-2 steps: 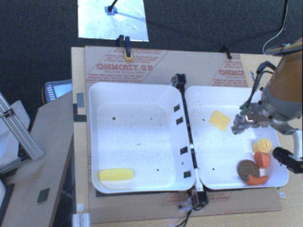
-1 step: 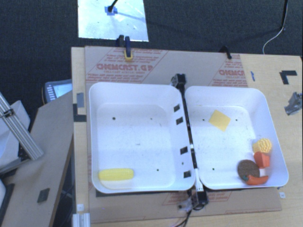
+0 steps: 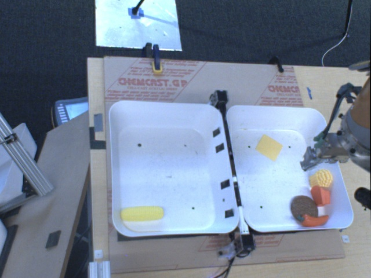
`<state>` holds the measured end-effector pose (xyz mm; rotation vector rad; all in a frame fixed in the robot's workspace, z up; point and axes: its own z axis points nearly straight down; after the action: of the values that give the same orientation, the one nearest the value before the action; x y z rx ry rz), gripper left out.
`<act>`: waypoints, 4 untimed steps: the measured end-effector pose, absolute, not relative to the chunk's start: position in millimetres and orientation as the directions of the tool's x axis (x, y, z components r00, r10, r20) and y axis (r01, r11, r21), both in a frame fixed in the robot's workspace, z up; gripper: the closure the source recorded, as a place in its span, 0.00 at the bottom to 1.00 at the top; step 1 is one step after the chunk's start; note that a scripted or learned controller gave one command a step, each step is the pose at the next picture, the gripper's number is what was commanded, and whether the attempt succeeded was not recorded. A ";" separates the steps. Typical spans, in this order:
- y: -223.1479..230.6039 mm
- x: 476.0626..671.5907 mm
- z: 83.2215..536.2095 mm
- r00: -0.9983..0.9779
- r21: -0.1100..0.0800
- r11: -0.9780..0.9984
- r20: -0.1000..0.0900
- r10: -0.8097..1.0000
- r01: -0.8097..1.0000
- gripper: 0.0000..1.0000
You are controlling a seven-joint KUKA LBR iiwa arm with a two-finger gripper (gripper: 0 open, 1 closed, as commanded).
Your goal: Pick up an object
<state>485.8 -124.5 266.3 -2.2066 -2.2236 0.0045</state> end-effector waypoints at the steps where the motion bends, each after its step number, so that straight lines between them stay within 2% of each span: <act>1: -79.9 488.0 293.2 -0.009 0.005 0.009 0.001 1.000 1.000 1.00; 2: -169.1 486.1 307.1 0.007 0.005 -0.007 -0.005 1.000 1.000 1.00; 3: -128.6 486.6 241.7 -0.007 -0.003 0.007 0.002 1.000 1.000 1.00; 4: -84.0 488.7 323.1 -0.010 0.011 0.010 0.000 1.000 1.000 1.00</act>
<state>488.7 -84.0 323.1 -2.2161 -2.2382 -0.0127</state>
